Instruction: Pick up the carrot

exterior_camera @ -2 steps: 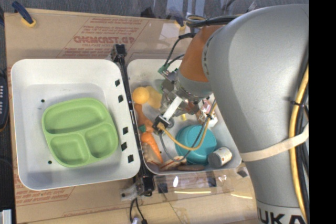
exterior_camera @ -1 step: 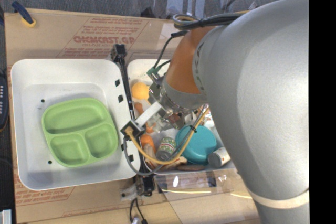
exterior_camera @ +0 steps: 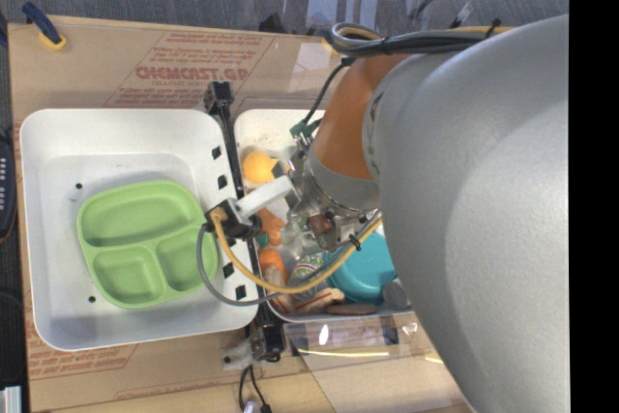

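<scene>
**benchwatcher:** Going left to right on this one. Far left there's the left bin point(exterior_camera: 44, 208), white and shallow, with a green divided tray point(exterior_camera: 140, 242) sitting in it. Three compartments, one long one up top and two smaller ones below. The tray lies toward the lower middle of that bin and nothing's in any of its sections as far as I can see. Cardboard sheet point(exterior_camera: 174, 63) with red print runs under and behind both bins, and there's a blue-and-yellow clamp point(exterior_camera: 44, 26) up in the top left corner.

**iiwa_fan:** And the black strip between the bins?

**benchwatcher:** Yeah, a black bracket point(exterior_camera: 224, 135) runs down the seam where the two bins meet. Just right of it starts the right bin point(exterior_camera: 266, 123), and that's where it gets crowded. The arm point(exterior_camera: 484, 208) covers most of it, orange band point(exterior_camera: 343, 126) and all. An orange round thing point(exterior_camera: 258, 167) sits near the top left of that bin, looks like a fruit. Below it I think the carrot point(exterior_camera: 273, 227) is the orange bit peeking out right under the wrist hardware, with another orange piece point(exterior_camera: 273, 261) lower down. Honestly can't tell which is which for sure.

**iiwa_fan:** Has the gripper got it?

**benchwatcher:** Can't tell. The gripper point(exterior_camera: 295, 232) is down in that bin right at the orange bits, buried under cables, a yellow hose point(exterior_camera: 242, 268) and the wrist. A teal bowl point(exterior_camera: 366, 271) sits just right of it.
</scene>
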Robot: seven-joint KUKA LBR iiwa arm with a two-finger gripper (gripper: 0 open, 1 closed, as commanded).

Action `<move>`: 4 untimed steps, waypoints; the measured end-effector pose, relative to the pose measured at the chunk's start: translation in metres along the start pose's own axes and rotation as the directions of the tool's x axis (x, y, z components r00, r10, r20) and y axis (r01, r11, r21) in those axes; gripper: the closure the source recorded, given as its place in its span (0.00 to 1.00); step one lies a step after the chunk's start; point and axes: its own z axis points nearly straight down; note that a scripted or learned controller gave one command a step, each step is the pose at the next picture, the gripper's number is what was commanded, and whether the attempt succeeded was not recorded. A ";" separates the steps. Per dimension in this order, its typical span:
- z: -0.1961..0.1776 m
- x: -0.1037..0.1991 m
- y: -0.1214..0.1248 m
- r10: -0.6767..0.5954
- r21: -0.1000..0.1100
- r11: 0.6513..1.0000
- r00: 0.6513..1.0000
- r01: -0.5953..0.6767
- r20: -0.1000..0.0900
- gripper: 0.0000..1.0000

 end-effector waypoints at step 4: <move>0.101 0.037 -0.164 -0.108 -0.001 0.994 0.994 0.108 0.011 1.00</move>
